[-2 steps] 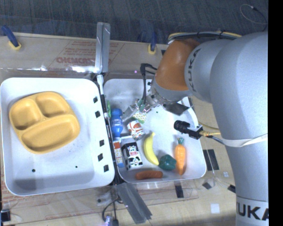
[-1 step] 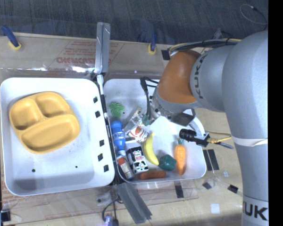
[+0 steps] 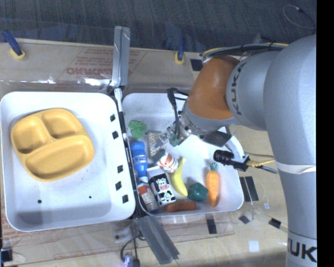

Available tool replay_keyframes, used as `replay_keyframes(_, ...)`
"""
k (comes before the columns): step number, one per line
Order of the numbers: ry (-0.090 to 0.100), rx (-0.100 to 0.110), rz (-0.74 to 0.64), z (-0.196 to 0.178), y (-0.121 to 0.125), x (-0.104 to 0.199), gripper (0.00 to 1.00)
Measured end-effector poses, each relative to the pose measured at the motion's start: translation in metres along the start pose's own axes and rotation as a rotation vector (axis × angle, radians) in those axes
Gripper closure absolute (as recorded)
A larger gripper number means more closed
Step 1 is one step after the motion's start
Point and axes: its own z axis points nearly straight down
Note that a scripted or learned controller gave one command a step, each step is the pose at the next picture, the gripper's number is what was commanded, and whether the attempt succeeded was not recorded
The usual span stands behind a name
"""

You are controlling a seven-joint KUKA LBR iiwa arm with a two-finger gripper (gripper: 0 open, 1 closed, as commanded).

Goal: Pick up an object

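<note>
**Camera view: arm reaching down into the crowded right bin**

Camera view from above is showing me two white bins side by side. My arm is reaching in from the right, its orange band bulking over the right bin. The gripper is hanging low over the upper middle of that bin, near a green leafy toy; I cannot tell how the jaws are standing, nor whether anything is between them.

Below it, the candidates are lying packed together: a blue bottle, a banana, a carrot and a small cow-patterned carton. The left bin is holding a yellow divided plate.

I am judging that a clean pick is calling for one isolated target, such as the carrot, with the descent centred across its narrow width, clear of neighbours.
</note>
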Motion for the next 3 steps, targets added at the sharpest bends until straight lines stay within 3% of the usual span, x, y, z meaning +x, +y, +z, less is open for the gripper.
replay_keyframes(1, 0.0, 0.0, 0.0, 0.0, 0.0, 0.0, 0.0)
replay_keyframes(2, 0.001, 0.005, -0.227, 0.011, 0.008, -0.004, 0.0)
replay_keyframes(3, -0.004, 0.007, -0.316, 0.01, -0.009, 0.012, 0.0)
